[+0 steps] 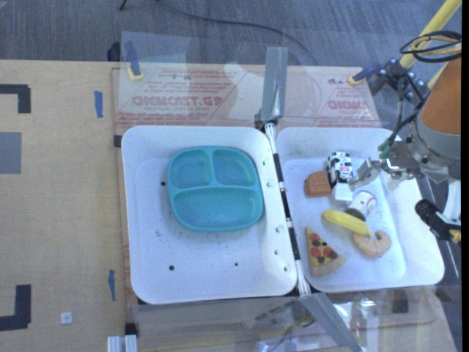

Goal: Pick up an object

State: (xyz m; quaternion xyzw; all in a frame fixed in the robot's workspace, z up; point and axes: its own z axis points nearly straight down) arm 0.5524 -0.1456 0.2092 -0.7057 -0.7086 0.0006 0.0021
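The right bin (pixel 418 266) holds several toy foods: a brown cracker (pixel 317 184), a black-and-white piece (pixel 339 166), a small white block (pixel 343 193), a yellow banana (pixel 346 221), a pizza slice (pixel 322 250) and a tan pretzel-like piece (pixel 372 243). My gripper (pixel 382 170) hangs over the right bin's upper right part, just right of the black-and-white piece and above the banana. Nothing is visibly held in it.
The left bin (pixel 146 270) carries a teal divided plate (pixel 215 188). A metal divider post (pixel 275 86) rises between the bins at the back. The arm's orange band (pixel 445 105) and yellow cables (pixel 432 39) stand at the right edge. Clear plastic sheets lie behind the bins.
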